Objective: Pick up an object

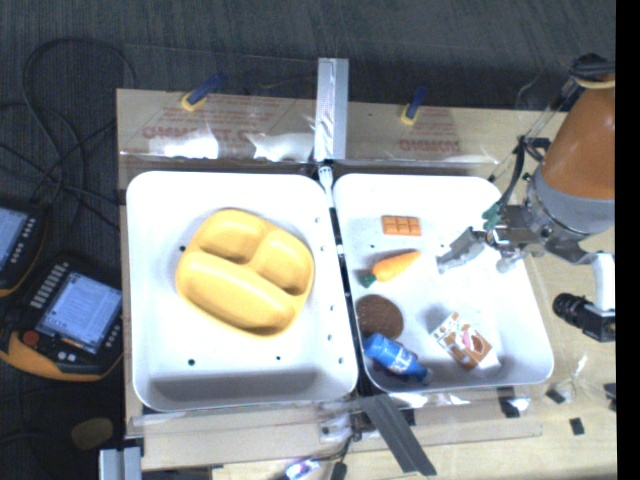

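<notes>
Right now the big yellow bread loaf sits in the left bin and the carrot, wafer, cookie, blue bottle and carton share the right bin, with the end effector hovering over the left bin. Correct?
Not quite. The camera view shows the end effector over the right bin, near the carrot, not over the left bin. The rest holds: the yellow bread loaf is in the left bin, and the wafer, cookie, blue bottle and carton share the right bin.

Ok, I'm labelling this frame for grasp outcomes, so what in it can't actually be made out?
- Gripper: too small and blurred in the camera view to tell whether the jaws are open or shut.
- Arm: cut off by the right edge.
- Carton: print too small to read.
- Blue bottle: label blurred.
- Handheld screen: display too small to read.
</notes>
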